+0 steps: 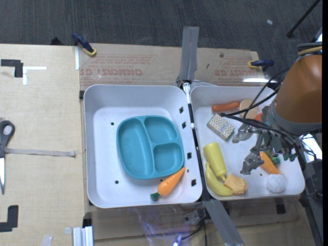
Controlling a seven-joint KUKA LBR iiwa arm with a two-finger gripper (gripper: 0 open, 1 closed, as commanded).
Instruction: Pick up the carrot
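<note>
Down at the front of the left bin [97,152] we saw the carrot [171,183], lying on a slant with its green tip toward the bin's near wall and its fat end touching the lower edge of the blue plate [150,146]. It lay flat on the bin floor, with nothing gripping it.

Over on the other side we found the claw [252,163], hanging low in the right bin [204,99] under the arm [302,91]. The wall between the two bins stood between claw and carrot, so the two were well apart: the carrot sat to the claw's left in our view and a touch nearer the front edge. Whether the claw was wide or narrow, we could not tell; cables and its own body muddled the sight.

Just beside the claw, on its right in our view, we noticed an orange piece [268,163] with a green end; whether the claw touched it, we could not say. A yellow bottle [214,158] and a banana [217,185] lay to the claw's left, and a white ball [276,183] sat near the front corner.
</note>
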